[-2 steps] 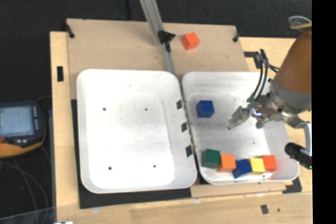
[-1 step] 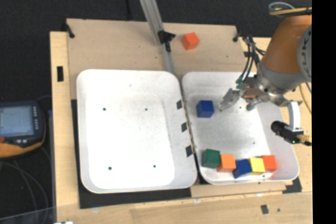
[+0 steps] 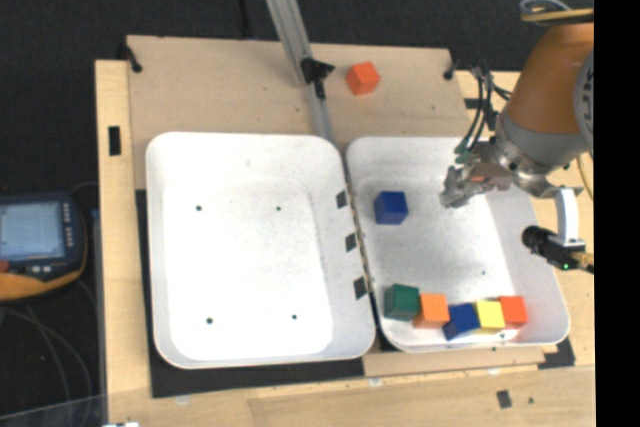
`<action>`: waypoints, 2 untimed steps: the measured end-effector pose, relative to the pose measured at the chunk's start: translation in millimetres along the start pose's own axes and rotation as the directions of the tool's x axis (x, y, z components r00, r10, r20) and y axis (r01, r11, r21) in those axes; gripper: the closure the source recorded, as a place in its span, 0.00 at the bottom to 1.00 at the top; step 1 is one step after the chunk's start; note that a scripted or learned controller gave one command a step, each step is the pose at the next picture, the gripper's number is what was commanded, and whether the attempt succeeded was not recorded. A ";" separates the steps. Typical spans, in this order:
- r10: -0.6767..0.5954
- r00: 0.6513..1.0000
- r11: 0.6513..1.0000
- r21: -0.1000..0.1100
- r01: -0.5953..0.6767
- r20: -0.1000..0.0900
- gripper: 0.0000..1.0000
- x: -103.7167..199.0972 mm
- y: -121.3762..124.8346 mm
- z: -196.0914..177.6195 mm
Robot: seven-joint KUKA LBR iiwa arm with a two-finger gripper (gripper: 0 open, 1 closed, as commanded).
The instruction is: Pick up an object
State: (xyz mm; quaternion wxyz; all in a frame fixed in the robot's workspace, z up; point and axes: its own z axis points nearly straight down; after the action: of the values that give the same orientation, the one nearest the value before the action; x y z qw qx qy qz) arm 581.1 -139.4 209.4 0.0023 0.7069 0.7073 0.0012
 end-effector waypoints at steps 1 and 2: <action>0.004 1.000 1.000 0.001 -0.004 0.002 1.00 -32.0 -62.6 -41.4; 0.000 1.000 1.000 0.000 0.000 0.000 1.00 -30.4 -60.0 -49.6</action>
State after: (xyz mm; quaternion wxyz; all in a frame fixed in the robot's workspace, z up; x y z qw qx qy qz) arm 520.8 -169.7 258.7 0.0024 0.7071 0.7071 0.0010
